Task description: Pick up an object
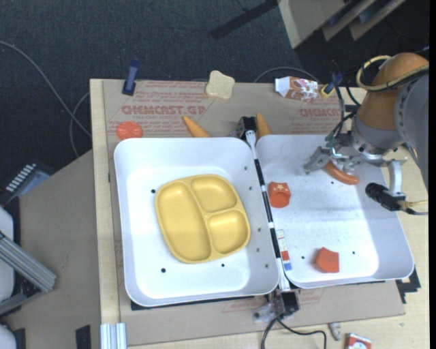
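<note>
Dark carpet floor (61, 41), cardboard-covered bench (163, 102), wooden furniture (334, 17) top right.

Overall light: you had bright, even light from overhead across the bench.
Glare: the two shallow white plastic bins (136, 204) were close to washed out, and their rims lost detail.
Shadows: you saw only soft, short ones, such as under the yellow three-compartment plastic tray (202, 217) and the small orange block (327, 260).
Dim zones: the dark carpet floor (61, 41) stayed murky.
Sharpness: the frame was low-resolution and slightly soft; the print on the brown cardboard sheet (163, 102) read only in part.
Edges: you saw no clear warping.
</note>
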Controlling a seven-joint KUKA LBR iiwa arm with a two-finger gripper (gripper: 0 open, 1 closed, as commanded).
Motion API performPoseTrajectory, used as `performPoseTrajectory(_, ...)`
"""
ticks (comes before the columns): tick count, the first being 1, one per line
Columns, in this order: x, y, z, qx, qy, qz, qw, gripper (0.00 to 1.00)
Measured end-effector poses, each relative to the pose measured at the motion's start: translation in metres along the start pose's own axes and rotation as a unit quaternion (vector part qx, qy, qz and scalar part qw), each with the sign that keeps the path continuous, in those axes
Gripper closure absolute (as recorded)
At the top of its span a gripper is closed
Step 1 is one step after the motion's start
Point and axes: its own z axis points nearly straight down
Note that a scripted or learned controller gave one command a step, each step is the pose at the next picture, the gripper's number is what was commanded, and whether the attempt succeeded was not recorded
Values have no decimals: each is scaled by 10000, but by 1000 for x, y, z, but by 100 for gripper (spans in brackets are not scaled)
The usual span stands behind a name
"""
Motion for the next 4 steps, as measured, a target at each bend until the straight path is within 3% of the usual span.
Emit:
performPoseTrajectory(1,-23,21,-99,44,13,7,10000,0)
performPoseTrajectory(2,2,-32,7,85,32,17,10000,0)
performPoseTrajectory(3,2,-30,-4,61,23,15,10000,100)
performPoseTrajectory(4,64,13,-8,96,39,7,9999,100)
